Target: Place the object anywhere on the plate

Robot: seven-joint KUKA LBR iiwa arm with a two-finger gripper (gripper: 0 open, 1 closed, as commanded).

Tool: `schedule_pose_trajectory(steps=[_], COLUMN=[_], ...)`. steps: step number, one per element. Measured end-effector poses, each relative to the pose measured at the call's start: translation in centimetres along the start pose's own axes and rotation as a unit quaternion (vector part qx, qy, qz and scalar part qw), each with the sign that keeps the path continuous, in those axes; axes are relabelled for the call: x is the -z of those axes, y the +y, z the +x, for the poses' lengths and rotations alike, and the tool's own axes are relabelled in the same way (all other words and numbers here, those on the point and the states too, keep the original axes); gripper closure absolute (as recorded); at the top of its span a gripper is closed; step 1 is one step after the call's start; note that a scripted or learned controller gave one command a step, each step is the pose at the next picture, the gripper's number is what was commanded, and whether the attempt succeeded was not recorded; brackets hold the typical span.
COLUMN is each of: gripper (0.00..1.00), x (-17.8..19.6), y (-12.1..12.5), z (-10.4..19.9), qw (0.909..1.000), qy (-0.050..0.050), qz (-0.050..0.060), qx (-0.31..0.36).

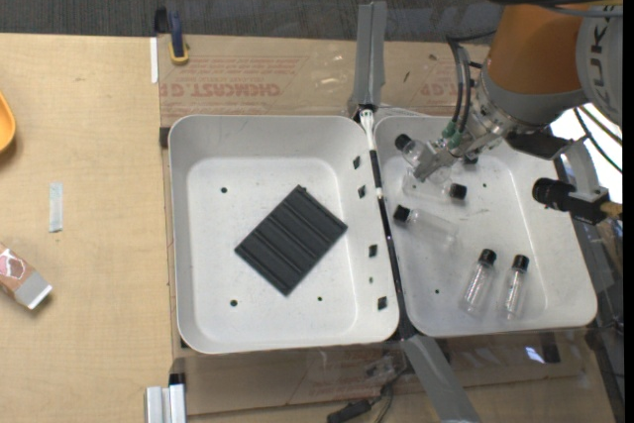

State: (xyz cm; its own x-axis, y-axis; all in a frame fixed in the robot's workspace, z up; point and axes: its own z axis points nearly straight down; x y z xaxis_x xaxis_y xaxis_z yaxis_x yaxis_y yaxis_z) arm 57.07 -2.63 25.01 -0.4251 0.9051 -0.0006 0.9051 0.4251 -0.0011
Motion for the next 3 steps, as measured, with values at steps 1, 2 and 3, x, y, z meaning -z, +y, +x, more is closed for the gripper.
schedule_pose_trajectory(steps=[1, 2, 3], gripper=[1.00, 1.00, 0.00], x=[-1.1, -4.4, -4.4], y=[4.9, 8.1, 8.1], z=[6.5, 13.1, 13.0], qw=[1.0000, 0.9926, 0.9926], qy=[0.000, 0.000, 0.000], qz=[0.001, 0.001, 0.001], qx=[0.004, 0.121, 0.121])
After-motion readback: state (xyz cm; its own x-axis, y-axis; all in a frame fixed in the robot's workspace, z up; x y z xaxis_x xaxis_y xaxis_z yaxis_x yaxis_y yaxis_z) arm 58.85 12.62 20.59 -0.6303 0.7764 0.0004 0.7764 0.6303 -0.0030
